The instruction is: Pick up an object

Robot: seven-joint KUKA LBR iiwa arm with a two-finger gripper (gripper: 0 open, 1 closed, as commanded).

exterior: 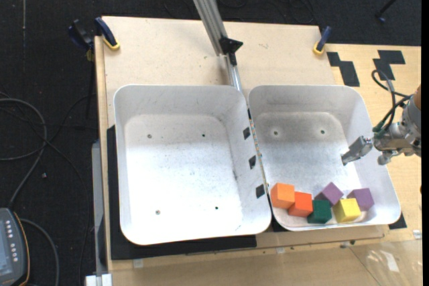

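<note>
Several small blocks lie clustered along the near wall of the right bin [308,110]: an orange block [282,195], a red-orange block [301,203], a green block [321,211], a yellow block [346,209] and two purple blocks [332,193] [362,197]. My gripper [370,155] hangs at the right bin's right wall, above and behind the blocks. It is open, its fingers [354,151] spread apart with nothing between them. The arm's wrist enters from the right edge of the view.
The left bin [177,110] sits beside the right one, sharing a middle rim. A slanted metal pole [204,3] runs from the top to the bins' junction. Blue and yellow clamps [106,33] [322,40] hold the wooden board's far corners.
</note>
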